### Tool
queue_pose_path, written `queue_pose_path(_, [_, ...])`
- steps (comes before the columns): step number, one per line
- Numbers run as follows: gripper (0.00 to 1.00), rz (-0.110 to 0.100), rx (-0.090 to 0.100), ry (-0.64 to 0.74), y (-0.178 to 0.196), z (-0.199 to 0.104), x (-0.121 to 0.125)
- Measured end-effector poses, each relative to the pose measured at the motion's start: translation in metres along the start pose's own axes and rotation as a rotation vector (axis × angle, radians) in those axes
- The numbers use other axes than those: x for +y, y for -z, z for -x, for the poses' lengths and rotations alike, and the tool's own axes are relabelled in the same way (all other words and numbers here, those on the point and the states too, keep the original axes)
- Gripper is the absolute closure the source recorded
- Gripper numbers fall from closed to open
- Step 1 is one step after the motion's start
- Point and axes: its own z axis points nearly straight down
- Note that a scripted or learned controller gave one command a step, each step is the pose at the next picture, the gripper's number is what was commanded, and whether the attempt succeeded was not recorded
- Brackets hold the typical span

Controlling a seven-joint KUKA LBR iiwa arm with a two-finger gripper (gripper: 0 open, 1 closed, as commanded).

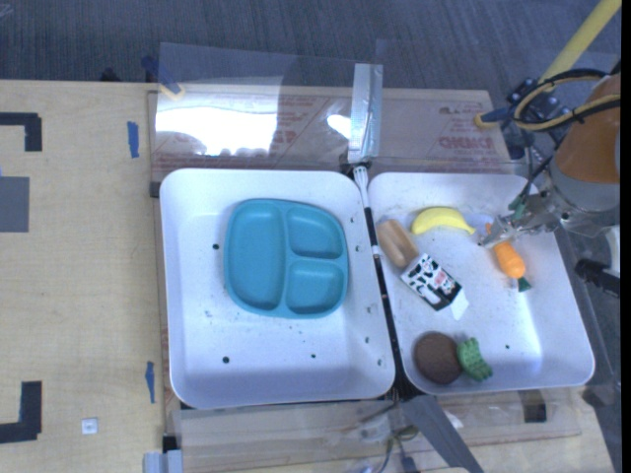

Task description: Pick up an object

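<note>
The right bin (567,348) holds several toy items. A yellow banana (442,221) lies at its back, beside a tan bread roll (396,241). A black-and-white cow-patterned carton (432,282) sits in the middle. At the front are a brown round piece (437,357) and a green piece (475,360) touching it. An orange carrot (510,261) with a green tip lies toward the right wall. My gripper (505,229) hangs low at the bin's back right, just above and behind the carrot and to the right of the banana. I see nothing held in it.
The left bin (187,294) holds a teal divided plate (287,258). A metal divider (366,116) and a clear sheet stand behind the bins. The arm's orange band (594,144) and its cables (537,106) overhang the right bin's back right corner.
</note>
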Motion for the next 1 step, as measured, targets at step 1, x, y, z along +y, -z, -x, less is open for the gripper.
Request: queue_pose_path(1, [1.00, -0.001, 0.002, 0.010, 0.0900, -0.1284, 0.0646])
